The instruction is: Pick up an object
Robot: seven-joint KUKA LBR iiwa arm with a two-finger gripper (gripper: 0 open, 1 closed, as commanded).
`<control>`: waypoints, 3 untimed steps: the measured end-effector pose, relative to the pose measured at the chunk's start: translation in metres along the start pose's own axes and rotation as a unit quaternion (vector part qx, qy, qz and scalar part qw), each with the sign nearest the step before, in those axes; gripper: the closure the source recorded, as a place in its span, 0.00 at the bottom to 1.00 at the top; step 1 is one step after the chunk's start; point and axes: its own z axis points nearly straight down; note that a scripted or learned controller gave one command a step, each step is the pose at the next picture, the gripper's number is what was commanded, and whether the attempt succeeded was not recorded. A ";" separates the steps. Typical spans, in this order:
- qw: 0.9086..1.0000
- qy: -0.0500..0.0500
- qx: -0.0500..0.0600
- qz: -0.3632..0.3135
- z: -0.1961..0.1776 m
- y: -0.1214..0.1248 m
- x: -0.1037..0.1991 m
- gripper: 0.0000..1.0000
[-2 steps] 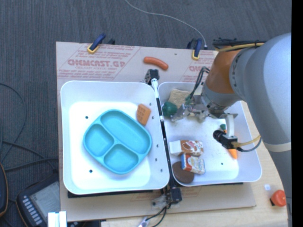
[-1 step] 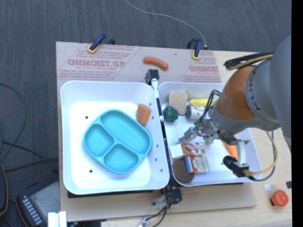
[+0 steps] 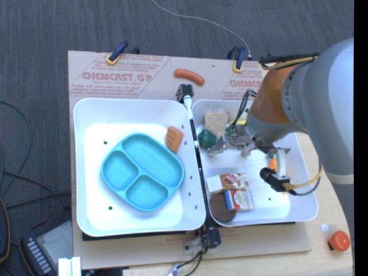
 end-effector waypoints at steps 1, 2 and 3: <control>1.000 0.000 -0.001 0.000 0.000 -0.047 -0.023 0.00; 1.000 0.000 0.000 0.000 0.000 0.006 -0.012 0.00; 1.000 0.000 -0.001 0.000 0.000 -0.057 -0.027 0.00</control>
